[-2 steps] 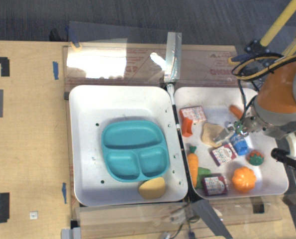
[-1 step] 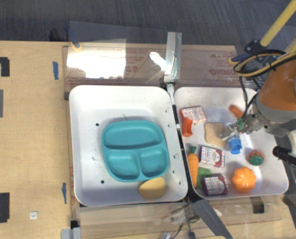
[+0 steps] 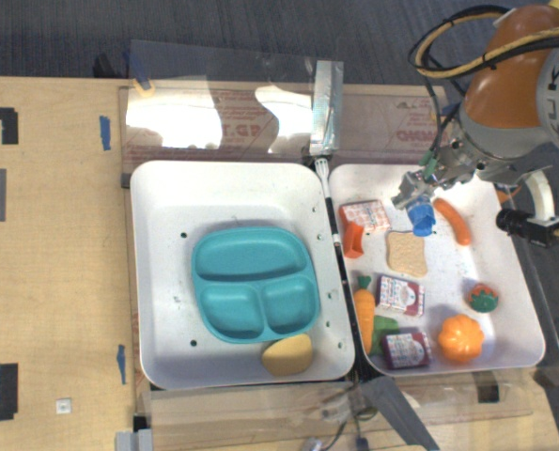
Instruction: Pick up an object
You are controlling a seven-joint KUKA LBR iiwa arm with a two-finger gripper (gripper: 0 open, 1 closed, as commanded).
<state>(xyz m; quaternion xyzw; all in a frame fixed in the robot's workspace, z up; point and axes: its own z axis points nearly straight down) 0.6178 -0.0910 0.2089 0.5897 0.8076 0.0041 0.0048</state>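
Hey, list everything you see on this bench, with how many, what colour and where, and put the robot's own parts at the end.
bin: two, white, side by side
divided tray: one, teal, left bin
bread roll: one, tan, left bin, front, beside the tray
bread slice: one, tan, right bin, middle
carrot: one, orange, right bin, left side
orange fruit: one, right bin, front
sausage: one, orange-red, right bin, back
blue item: one, right bin, under the claw
small cartons: three, white with red or purple, right bin
arm: one, grey and orange, from the right
claw: one, over the right bin's back
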